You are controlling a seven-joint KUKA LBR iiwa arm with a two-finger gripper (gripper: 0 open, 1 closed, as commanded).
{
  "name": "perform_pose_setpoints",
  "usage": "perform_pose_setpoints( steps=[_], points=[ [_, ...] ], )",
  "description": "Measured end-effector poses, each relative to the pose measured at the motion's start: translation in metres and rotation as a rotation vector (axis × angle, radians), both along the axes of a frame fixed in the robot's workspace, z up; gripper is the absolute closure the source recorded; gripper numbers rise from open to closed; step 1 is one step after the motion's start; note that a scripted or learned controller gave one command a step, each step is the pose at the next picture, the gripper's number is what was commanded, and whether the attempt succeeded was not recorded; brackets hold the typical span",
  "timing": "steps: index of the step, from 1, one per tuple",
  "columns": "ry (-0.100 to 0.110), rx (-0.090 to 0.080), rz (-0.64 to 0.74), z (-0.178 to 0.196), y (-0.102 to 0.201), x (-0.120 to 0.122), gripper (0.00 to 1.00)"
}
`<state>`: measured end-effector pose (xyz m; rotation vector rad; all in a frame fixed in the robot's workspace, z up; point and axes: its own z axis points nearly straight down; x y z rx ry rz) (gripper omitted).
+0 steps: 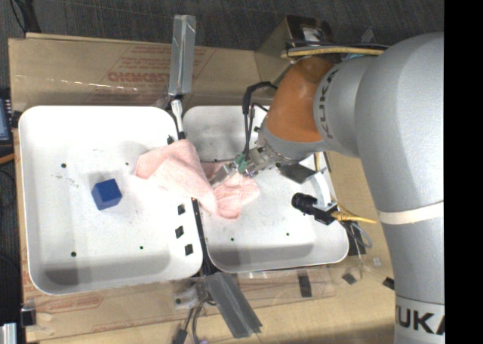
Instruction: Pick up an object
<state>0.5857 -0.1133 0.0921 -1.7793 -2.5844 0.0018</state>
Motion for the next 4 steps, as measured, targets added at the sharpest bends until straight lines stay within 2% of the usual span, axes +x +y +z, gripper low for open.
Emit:
perform_pose_setpoints(
  steps=[1,2,3,4],
  points=[
    [0.001,0.000,0.003,0.010,-0.001,0.000,1.00],
    [-0.005,-0.002,0.157,0.160,0.059,0.072,1.00],
    [-0.004,-0.002,0.157,0.160,0.059,0.071,0.00],
    [0.000,-0.001,0.088,0.036,-0.001,0.070,0.00]
  ],
)
